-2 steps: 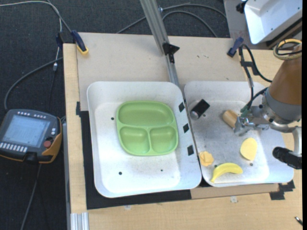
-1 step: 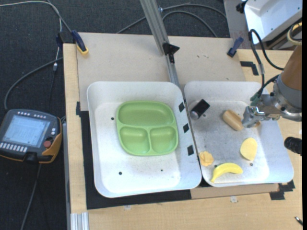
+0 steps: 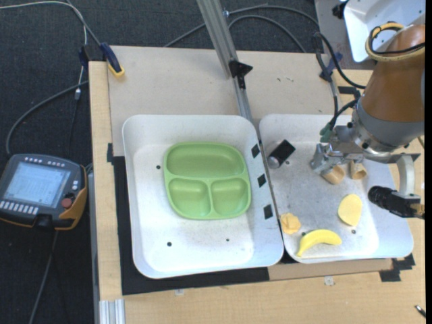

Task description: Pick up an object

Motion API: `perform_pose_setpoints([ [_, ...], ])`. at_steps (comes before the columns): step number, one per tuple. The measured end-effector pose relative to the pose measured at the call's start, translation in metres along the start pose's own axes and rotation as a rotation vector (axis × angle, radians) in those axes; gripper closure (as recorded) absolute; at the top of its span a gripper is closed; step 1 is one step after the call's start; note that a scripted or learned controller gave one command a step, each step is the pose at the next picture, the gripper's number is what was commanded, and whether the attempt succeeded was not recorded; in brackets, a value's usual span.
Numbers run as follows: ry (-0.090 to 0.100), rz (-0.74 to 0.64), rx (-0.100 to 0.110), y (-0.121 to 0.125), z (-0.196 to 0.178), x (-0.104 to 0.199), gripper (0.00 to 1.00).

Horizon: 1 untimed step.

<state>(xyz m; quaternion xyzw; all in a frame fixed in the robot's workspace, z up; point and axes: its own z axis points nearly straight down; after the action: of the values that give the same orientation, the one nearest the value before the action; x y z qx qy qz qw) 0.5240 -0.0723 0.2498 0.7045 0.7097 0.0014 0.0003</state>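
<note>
My gripper (image 3: 345,173) hangs over the back of the right bin (image 3: 385,245), open, its two tan fingertips (image 3: 333,175) set apart with nothing between them. Just in front of it lies a pale yellow slice (image 3: 350,209). A yellow banana (image 3: 319,240) rests near the bin's front edge, with a small yellow chunk (image 3: 290,223) to its left. A black block (image 3: 280,152) sits at the bin's back left, to the left of the gripper. A green divided plate (image 3: 206,179) lies in the left bin (image 3: 145,248).
A metal pole (image 3: 226,42) slants across the bench toward the ridge between the bins. A black part (image 3: 391,201) of the arm reaches over the right bin's right side. A teach pendant (image 3: 40,191) lies off the bench to the left.
</note>
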Motion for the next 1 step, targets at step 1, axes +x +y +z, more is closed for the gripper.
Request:
perform_pose_setpoints([
  [1,0.000,0.001,0.001,0.0136,-0.0051,0.0519,1.00],
])
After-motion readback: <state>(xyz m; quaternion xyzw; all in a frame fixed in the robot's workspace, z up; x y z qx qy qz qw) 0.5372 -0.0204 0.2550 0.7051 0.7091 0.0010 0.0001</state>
